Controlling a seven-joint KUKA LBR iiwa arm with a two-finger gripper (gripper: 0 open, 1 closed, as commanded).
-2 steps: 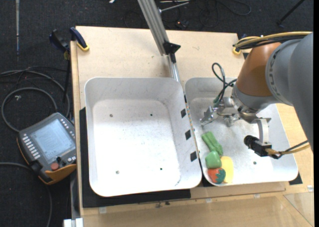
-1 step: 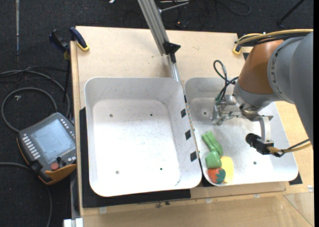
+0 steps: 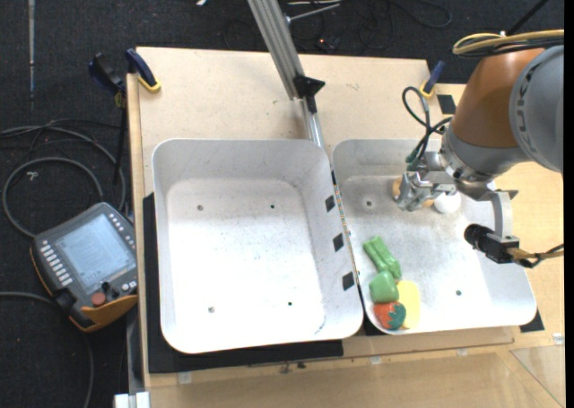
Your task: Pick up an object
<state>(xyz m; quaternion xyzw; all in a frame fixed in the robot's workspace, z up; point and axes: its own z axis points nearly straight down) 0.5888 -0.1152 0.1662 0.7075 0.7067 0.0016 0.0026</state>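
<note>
In the right bin (image 3: 475, 308), a green object (image 3: 383, 256) lies near the left wall, with another green piece (image 3: 384, 286) below it. A yellow object (image 3: 409, 293) and a red-orange one (image 3: 390, 314) sit at the bin's front left corner. A small white ball (image 3: 446, 203) rests near the back, close beside the gripper. My gripper (image 3: 411, 195) points down over the back part of the right bin, left of the white ball. A small tan thing (image 3: 397, 187) shows at the gripper's left side.
The left bin (image 3: 170, 164) stands beside the right one. A metal pole (image 3: 273, 25) slants from the top down to the divider between bins. A teach pendant (image 3: 85, 258) lies on the floor at left. Cables run from the wrist to a black connector (image 3: 489, 242).
</note>
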